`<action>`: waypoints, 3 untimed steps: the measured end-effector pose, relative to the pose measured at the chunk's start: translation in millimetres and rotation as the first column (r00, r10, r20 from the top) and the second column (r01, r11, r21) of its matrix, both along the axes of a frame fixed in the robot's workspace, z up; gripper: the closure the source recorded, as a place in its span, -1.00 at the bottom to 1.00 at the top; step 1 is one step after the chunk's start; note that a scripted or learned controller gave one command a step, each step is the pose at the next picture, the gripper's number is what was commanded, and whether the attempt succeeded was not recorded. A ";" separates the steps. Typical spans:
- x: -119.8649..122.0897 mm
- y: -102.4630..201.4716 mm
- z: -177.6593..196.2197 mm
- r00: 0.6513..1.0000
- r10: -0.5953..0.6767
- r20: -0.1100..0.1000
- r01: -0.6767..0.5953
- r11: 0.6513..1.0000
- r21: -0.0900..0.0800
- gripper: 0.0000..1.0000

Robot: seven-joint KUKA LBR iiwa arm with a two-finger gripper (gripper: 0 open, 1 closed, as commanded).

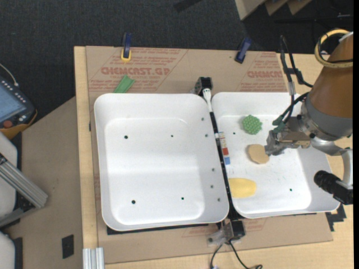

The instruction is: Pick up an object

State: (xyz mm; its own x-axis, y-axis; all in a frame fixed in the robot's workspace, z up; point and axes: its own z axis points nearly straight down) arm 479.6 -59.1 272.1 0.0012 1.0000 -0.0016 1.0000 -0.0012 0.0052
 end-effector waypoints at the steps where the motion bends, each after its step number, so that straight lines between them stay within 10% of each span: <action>1: 0.4 65.6 15.5 1.000 0.009 -0.001 -0.009 1.000 0.003 1.00; 3: 21.3 101.1 137.0 1.000 0.003 0.007 -0.003 1.000 0.002 1.00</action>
State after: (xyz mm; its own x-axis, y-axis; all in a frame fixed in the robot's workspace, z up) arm 500.9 42.0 409.0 -0.0020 1.0000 0.0008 0.9999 0.0020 0.0124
